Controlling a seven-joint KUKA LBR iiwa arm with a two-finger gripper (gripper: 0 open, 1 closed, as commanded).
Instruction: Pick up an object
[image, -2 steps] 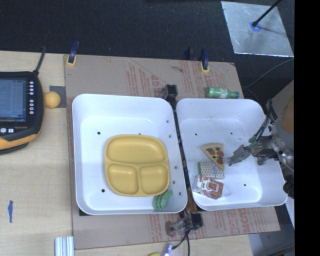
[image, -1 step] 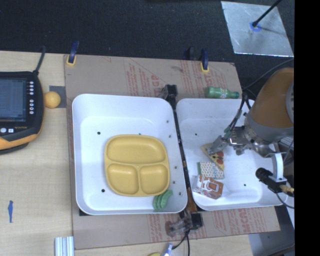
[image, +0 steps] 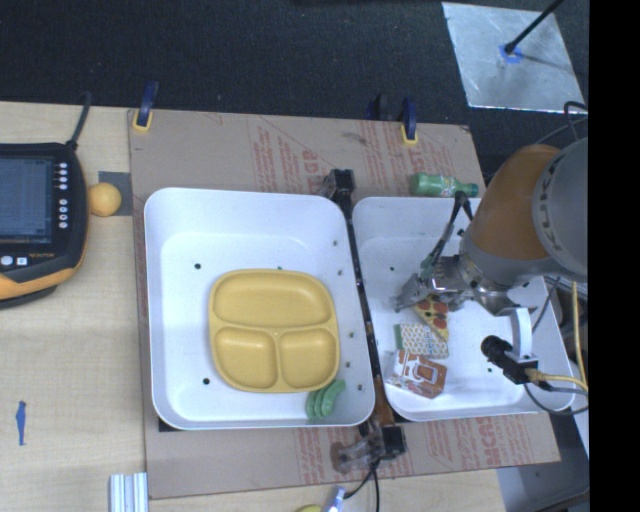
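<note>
My gripper hangs low in the right bin, near its middle, with the grey arm and orange band reaching in from the right. Directly beneath and in front of it lies a small orange and red patterned piece. A green and white patterned packet lies just in front of that. A red and white carton rests near the bin's front edge. Nothing can be seen held by the gripper.
The left bin holds a yellow divided plate and a small green object at its front right corner. A green bottle lies behind the right bin. An orange ball and a teach pendant sit at the far left.
</note>
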